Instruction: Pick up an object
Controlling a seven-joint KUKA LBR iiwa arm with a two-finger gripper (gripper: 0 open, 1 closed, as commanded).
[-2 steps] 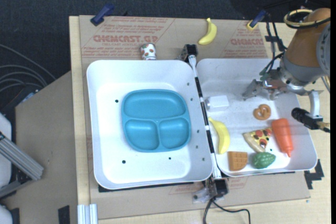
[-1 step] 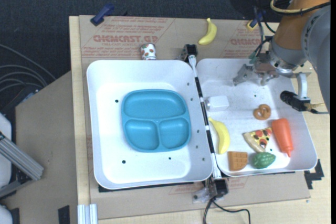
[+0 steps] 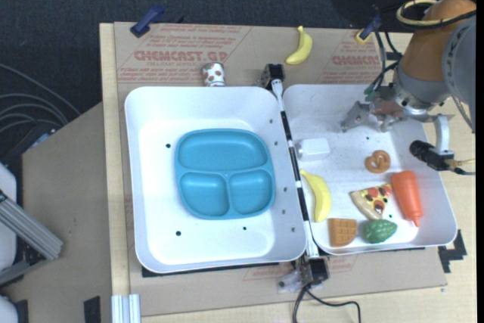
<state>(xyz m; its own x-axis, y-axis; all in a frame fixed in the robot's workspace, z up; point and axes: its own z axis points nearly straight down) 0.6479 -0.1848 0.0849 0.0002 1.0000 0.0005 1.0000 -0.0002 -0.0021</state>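
With the gripper (image 3: 361, 117) hovering over the right bin (image 3: 325, 98), fingers seemingly apart and holding nothing, you'd best take the small pretzel (image 3: 376, 160) just below them across its width: light, rigid, likely slick plastic that could skid.

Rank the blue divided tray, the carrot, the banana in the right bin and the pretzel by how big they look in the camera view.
Largest to smallest:
1. Blue divided tray, by far the largest.
2. Carrot and banana in the right bin: they look about alike in length, so no ranking between them.
3. Pretzel, the smallest.
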